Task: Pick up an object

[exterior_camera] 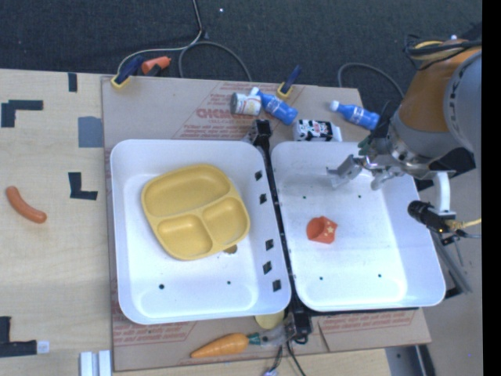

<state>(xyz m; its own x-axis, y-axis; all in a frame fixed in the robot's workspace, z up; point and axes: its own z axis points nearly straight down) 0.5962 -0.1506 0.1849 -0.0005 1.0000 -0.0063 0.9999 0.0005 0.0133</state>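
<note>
At the bottom middle of the picture a toy carrot (221, 345) lies on the brown board (160, 108), just below the two white bins. The right bin (407, 288) has a small red block (321, 229) sitting near its middle. That red block is the thing for me to pick up. It is not touching any wall of the bin.

The left bin (133, 288) holds a yellow plate (195, 210) with three parts. The plate lies flat and a bit turned.

My gripper (362, 171) is above the red block in the picture, at the upper part of the right bin. My two fingers are spread apart and nothing is between them. The gripper and the red block are apart.

Farther up, past the bins, a blue and white bottle (266, 104) lies on the board, and another blue bottle (356, 115) lies near my arm. At the far left a toy sausage (26, 205) lies on the wooden table (47, 288).
</note>
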